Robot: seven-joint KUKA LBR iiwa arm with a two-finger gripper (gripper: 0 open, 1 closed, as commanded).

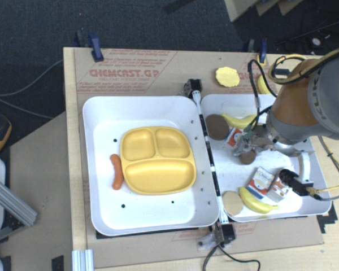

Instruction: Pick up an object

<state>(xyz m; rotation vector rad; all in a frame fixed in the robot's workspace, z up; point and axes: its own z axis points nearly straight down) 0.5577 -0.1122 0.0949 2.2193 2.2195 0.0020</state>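
**Mia:** Where is the gripper [246,147]?

**Sam:** It is down low in the right bin [319,208], in the middle of the toys. I can't tell if it is squeezing something or spread wide (the wrist hides too much from up here).

**Mia:** What is closest to it?

**Sam:** A small brown lump [248,158] sits right at its tip, on the near side. It looks like they touch, but I can't be sure. A red and white carton [234,135] is just beside the gripper on the other side. Behind that lie a banana [237,119] and a brown round thing [217,127].

**Mia:** And farther out?

**Sam:** Toward the front of the bin there is a second carton [262,179], a second banana [256,201] and a tan cookie [233,203]. Way off in the left bin [96,117] are a yellow plate [157,160] and a sausage [117,171].

**Mia:** So is the job done?

**Sam:** No. Nothing is up in the air; every toy lies on the bin floor. I think the reaching-down part is done. The grabbing and the lifting are left, and the brown lump or the carton looks like the one to grab.
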